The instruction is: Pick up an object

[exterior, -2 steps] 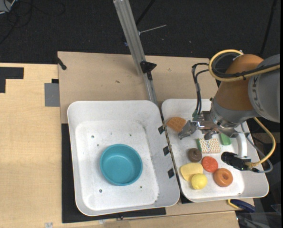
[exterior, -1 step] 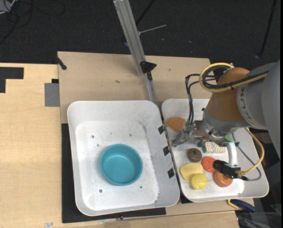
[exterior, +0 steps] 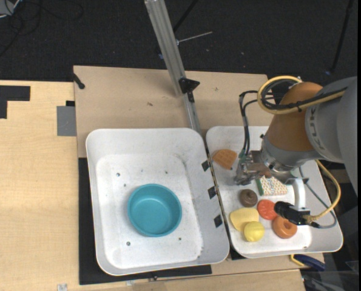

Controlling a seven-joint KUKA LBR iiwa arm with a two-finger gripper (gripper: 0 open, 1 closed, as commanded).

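Nearest the viewer in the right bin (exterior: 326, 238) lies a tight cluster of small toys: a yellow lump (exterior: 253, 231), a second yellow piece (exterior: 243, 216) just behind it, an orange ring (exterior: 284, 227) to their right and a red-orange disc (exterior: 266, 208) between them. They crowd the near half, likely tumbled there, so any one of them could serve as the object to pick up. A little farther sit a brown round piece (exterior: 248, 196) and a speckled white and green block (exterior: 272, 186), and farther left, by the bin's inner wall, a tan bun-shaped piece (exterior: 224, 157). The left bin (exterior: 101, 147) holds a teal bowl (exterior: 155, 209), well apart from the rest. The arm (exterior: 295, 126) reaches in from the right and bends steeply down over the right bin, setting the pincer (exterior: 248, 170) low, just beyond the brown piece and beside the speckled block. I cannot tell whether the pincer is spread or closed, and nothing is visibly held in it.
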